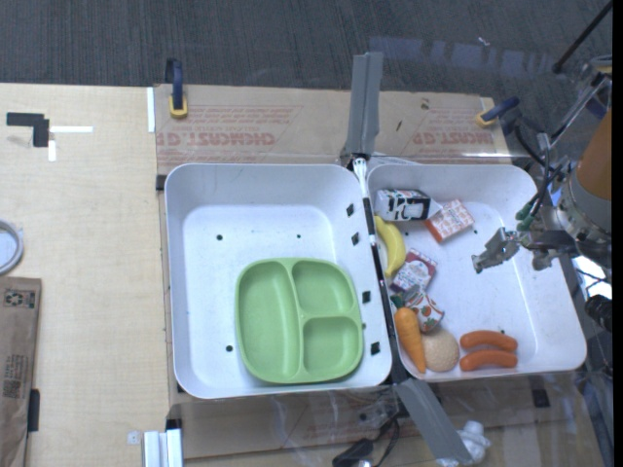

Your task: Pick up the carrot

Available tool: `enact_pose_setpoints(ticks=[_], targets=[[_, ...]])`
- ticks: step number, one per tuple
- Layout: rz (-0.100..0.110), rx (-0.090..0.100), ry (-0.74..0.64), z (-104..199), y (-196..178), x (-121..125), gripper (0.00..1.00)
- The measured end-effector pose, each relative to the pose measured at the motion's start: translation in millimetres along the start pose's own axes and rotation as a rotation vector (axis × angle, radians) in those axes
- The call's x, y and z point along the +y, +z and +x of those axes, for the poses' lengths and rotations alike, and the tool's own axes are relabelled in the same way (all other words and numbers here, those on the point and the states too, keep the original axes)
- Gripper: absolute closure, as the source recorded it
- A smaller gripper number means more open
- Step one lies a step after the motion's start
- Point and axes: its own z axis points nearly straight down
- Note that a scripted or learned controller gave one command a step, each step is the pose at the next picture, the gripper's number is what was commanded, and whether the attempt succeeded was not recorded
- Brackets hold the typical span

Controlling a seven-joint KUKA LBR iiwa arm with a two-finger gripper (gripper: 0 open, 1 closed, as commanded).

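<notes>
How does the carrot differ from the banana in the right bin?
The carrot is orange and tapers to a point; the banana is yellow and curved. The carrot lies in the bin's near left corner beside a tan round item; the banana lies farther back, below a black-and-white carton. Both lie along the right bin's left wall.

From my feed the arm (594, 178) is cut off by the right edge just past the right bin (545, 290), so I see little above the wrist. The gripper (492, 254) over that bin is too small & blurred for me to read. At the bin's left wall the carrot (410, 339) has its top tucked under a small packet (425, 312), and labels on the packets there are too small to read; a roll of tape (6, 248), far left of the bin, is cut by the left edge.
</notes>
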Motion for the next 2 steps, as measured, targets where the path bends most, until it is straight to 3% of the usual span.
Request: enact_pose_setpoints(ticks=[1, 2], targets=[[-0.002, 0.0, 0.206, 28.2, 143.3, -10.8, 0.0], [-0.027, -0.02, -0.232, 20.9, 152.5, -7.0, 0.0]])
